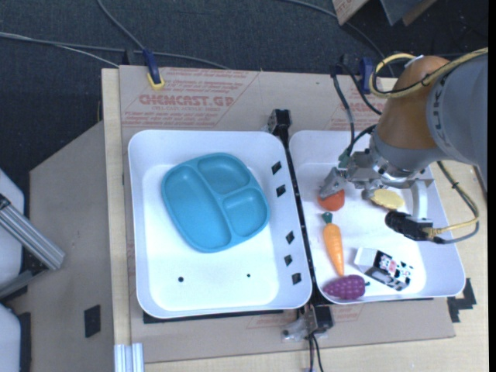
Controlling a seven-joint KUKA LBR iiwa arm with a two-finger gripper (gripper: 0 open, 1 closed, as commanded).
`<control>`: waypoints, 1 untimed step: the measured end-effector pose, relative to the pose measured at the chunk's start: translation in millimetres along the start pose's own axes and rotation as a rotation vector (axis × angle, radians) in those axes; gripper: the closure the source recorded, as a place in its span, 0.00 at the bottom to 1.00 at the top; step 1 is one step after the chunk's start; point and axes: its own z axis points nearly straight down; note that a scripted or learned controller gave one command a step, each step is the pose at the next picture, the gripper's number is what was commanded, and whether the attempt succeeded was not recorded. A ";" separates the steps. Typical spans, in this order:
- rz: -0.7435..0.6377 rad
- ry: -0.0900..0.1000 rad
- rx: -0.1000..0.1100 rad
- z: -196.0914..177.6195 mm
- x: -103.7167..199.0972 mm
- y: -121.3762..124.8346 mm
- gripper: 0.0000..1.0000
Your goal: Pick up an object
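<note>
The pincer [335,186] hangs in the right bin [446,273], its fingers closed around a red tomato [333,201] just above the carrot [334,246], with the purple grapes [345,287] below that carrot.

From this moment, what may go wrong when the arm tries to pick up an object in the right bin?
1. The gripper sits right above the small red-orange toy, which looks rounded, so it may slip out.
2. The carrot lies just below that toy; a descent slightly off could knock it.
3. The toy is near the right bin wall beside the left bin, so a finger may hit that wall.
</note>
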 end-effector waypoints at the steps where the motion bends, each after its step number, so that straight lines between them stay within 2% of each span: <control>1: 0.000 -0.002 -0.017 -18.6 -0.5 4.8 1.00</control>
